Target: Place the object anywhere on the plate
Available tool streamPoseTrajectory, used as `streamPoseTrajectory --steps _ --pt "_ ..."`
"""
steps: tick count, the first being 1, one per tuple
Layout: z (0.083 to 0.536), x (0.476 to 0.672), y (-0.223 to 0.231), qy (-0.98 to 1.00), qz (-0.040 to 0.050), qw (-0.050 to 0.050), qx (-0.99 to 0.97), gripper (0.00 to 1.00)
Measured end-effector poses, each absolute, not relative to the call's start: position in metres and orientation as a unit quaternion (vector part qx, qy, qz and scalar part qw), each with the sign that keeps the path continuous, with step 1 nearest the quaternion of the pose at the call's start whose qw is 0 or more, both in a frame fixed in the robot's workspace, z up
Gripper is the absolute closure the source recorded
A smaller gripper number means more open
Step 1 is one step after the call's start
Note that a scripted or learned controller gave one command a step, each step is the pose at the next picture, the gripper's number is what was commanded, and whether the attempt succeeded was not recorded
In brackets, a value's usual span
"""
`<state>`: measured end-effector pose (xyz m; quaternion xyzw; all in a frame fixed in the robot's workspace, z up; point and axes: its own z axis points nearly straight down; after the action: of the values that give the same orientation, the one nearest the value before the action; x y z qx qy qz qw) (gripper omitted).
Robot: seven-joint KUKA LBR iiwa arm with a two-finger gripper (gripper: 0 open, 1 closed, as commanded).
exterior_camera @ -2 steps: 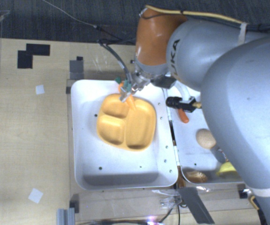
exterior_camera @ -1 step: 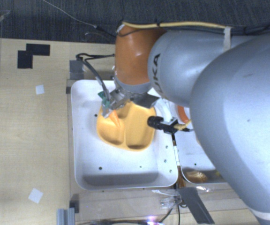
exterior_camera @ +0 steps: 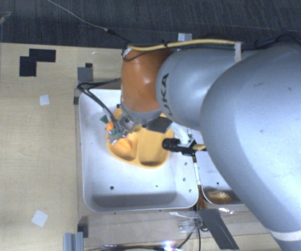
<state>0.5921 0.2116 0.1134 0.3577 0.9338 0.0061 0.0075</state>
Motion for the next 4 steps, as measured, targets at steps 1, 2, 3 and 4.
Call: streamPoseTrajectory --steps 1,2,3,4 --pt "0.233 0.525 0.216 0.96 0.0055 0.006 0.279 1.0" --pt "0.17 0.583 0.235 0.905 0.0014 0.001 0.425 1.0" --pt "0.282 0.543 0.204 0.944 0.0046 0.005 0.331 1.0" --pt "0.419 0.543 0.15 0.931 0.0054 0.007 0.365 1.0"
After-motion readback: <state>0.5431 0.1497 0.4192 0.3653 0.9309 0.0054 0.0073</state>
